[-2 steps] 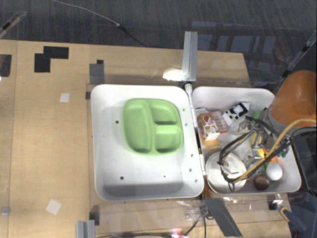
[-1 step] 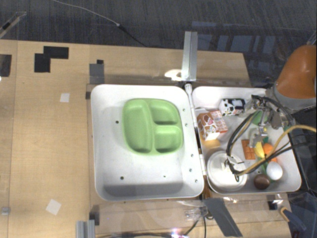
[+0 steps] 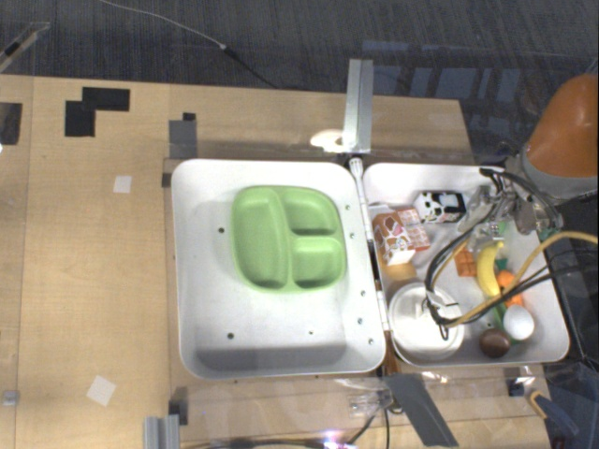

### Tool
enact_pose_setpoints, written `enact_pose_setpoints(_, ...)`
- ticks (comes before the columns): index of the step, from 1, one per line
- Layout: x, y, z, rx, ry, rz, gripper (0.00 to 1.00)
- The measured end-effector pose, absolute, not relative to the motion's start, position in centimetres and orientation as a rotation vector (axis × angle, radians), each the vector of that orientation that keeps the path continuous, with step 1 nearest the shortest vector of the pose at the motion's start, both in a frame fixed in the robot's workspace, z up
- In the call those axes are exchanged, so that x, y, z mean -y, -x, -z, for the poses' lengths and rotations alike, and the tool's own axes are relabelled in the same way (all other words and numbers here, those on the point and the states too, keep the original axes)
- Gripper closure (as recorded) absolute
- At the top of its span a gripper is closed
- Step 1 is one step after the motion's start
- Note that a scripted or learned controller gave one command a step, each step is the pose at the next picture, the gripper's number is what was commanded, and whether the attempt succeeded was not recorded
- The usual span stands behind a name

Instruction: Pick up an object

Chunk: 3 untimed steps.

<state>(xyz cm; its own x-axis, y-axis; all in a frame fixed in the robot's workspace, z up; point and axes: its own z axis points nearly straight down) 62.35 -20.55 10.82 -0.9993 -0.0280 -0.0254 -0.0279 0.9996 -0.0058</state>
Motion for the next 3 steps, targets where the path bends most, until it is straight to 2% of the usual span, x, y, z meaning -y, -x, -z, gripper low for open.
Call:
enact_pose_setpoints(1,13.3,-67.4,-18.7,-3.12,-0.064,0.002,1.0)
enact_pose_setpoints(2,20.9,-63.7,-26.3,-3.118,0.206,0.01,1.0)
enact_pose_setpoints(3,20.5,-58.9,-25.4,-3.047,0.727,0.005,1.0)
